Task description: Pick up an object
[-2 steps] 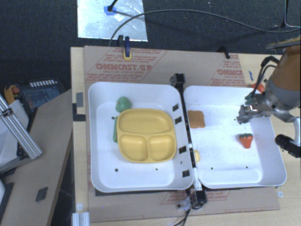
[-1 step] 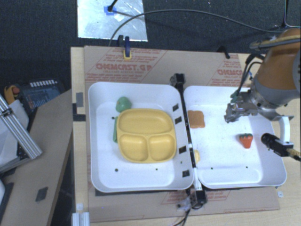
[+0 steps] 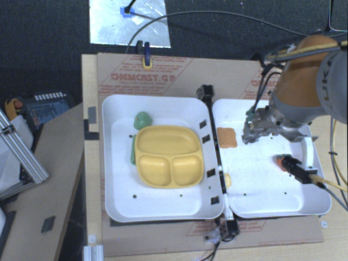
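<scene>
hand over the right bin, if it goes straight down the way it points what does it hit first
Most likely the bare white floor of the right bin. The hand points down at open floor just right of the flat orange-brown piece, which it looks set to miss, though depth is hard to judge from this slanted view.

**Bench surroundings**

Printed cardboard sheet (image 3: 163, 72) lying under both white bins (image 3: 109, 162). At its 12 o'clock edge, a blue clamp (image 3: 146, 50). Beyond, toward 11 o'clock, a silver foil sheet (image 3: 117, 15). At 9 o'clock, a keypad box (image 3: 46, 110) and an aluminium rail (image 3: 22, 151).
</scene>
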### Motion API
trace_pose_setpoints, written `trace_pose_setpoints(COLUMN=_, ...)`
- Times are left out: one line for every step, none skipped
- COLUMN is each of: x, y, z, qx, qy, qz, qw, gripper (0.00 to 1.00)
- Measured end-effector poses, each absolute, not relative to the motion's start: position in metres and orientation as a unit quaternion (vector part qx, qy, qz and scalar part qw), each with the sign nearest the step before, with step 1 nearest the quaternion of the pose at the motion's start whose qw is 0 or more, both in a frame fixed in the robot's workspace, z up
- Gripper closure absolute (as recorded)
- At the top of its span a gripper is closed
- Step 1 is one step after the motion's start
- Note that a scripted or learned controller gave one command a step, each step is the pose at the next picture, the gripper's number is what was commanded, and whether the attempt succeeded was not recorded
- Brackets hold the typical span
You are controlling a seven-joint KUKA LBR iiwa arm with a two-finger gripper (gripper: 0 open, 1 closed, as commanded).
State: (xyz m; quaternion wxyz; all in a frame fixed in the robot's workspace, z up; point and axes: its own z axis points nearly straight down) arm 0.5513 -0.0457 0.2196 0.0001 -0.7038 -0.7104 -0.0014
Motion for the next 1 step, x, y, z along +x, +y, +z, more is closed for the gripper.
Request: trace_pose_setpoints(x=0.5388, y=0.0140, z=0.2225, qx=-0.703, qy=-0.711, qz=-0.0013, qw=0.001, gripper=1.00)
